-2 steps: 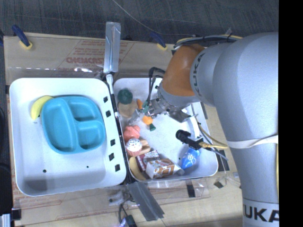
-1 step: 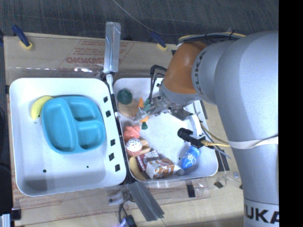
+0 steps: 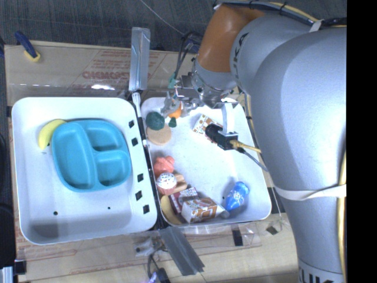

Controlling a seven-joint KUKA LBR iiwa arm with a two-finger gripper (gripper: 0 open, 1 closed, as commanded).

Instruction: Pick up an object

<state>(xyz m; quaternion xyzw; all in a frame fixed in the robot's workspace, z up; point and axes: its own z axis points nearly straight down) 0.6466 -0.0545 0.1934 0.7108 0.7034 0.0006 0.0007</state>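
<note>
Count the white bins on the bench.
2. The left bin holds a blue tray and a banana; the right bin holds mixed small items, below the arm.

You're facing robotics lab bench: grey KUKA arm (image 3: 294,99) over two white bins (image 3: 23,175), loose cabling beside arm, toy food inside bins.

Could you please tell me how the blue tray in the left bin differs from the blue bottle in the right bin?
The tray is light blue, wide and flat, split into compartments; the bottle is darker blue, small and rounded, with white markings. The tray fills much of the left bin, beside a banana; the bottle lies near the right bin's front corner. Both are blue.
</note>
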